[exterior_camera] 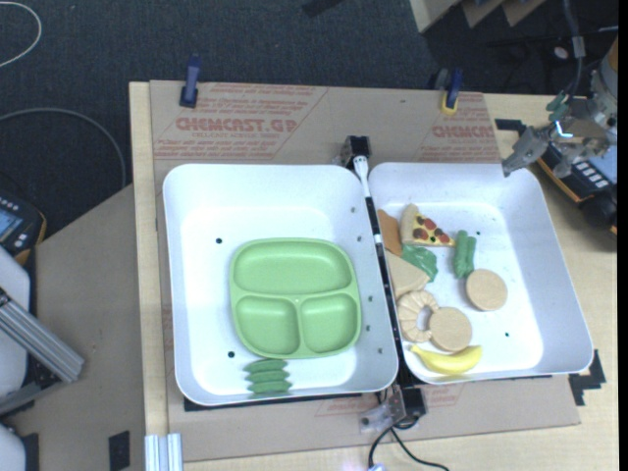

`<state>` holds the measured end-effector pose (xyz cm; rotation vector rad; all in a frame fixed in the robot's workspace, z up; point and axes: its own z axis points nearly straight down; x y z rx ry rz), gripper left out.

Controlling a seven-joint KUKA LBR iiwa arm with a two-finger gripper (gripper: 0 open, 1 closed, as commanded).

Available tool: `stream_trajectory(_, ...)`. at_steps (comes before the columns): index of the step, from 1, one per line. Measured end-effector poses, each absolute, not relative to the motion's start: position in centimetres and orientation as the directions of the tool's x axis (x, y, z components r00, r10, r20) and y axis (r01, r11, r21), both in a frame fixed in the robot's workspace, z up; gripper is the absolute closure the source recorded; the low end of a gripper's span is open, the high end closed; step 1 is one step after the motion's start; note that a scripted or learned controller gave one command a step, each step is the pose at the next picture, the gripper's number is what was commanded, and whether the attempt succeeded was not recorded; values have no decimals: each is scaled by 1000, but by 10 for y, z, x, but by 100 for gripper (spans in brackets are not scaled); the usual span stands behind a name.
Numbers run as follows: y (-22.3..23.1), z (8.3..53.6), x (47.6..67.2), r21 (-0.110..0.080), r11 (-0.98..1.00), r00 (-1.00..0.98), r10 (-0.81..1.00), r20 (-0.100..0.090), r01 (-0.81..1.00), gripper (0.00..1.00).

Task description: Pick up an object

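The right bin [530,263] holds a cluster of toy food along its left side. There is a pizza slice [424,227], a green pod [463,253], a green leafy piece [420,260] and two tan round discs [486,289] [451,329]. A ridged ring [417,309] and a yellow banana [446,359] lie with them. My gripper [535,145] hangs at the bin's far right corner, well away from the food and with nothing under it.
In the left bin [196,263] lie a green divided plate [294,297] and a small green ridged piece [267,376] near the front wall. Blue and yellow clamps [189,81] [450,91] stand at the board's far edge. Cables and equipment crowd the right side.
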<state>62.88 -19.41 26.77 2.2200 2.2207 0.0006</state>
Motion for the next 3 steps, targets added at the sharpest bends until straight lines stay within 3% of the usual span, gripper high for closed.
stream_trajectory(1, -158, 326, 574, -1, 2, -2, 1000, 1, 1000, 0)
stream_trajectory(2, -101, 335, 525, -3, 5, -5, 1000, 3, 1000, 0)
stream_trajectory(3, -103, 274, 476, -9, -3, 3, 1000, 2, 1000, 0)
